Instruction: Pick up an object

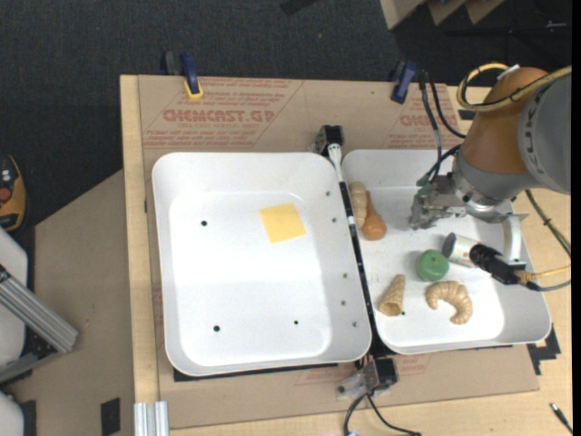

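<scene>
Grey arm (536, 148) from the right, orange-banded wrist bent down, claw (423, 213) low.

So there's two white bins side by side on a cardboard-covered bench (236, 107). The left bin (182, 271) just has a flat yellow square (282, 222) sitting toward its upper middle. The right bin (517, 321) has more going on: an orange-tan carrot-looking piece (366, 211) along its left wall, a small cone (393, 295), a green round thing (433, 264) and a croissant (452, 300) near the front. The gripper (427, 209) hangs over the bin's upper part, apart from all of them.
</scene>
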Controlling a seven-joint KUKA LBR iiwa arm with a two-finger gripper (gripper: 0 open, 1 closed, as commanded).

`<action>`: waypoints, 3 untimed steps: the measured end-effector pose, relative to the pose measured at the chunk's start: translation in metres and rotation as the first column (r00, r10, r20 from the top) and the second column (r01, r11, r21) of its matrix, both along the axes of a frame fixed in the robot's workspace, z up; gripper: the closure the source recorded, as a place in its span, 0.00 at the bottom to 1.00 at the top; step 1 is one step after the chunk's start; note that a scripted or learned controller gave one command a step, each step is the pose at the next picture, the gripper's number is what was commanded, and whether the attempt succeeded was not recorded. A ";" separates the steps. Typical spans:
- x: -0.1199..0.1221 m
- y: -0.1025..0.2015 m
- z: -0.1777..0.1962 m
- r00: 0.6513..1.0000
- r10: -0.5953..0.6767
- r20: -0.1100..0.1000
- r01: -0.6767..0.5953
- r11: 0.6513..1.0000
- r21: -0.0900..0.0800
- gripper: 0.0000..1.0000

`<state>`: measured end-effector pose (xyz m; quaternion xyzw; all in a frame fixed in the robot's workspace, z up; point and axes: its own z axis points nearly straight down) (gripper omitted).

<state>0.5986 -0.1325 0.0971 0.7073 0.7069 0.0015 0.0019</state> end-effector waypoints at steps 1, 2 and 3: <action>-0.067 -0.009 -0.013 1.000 -0.002 -0.012 0.002 1.000 0.003 1.00; -0.034 0.087 0.095 1.000 0.012 0.008 -0.012 1.000 0.003 1.00; -0.037 0.080 0.088 1.000 0.001 -0.004 -0.001 1.000 0.001 0.00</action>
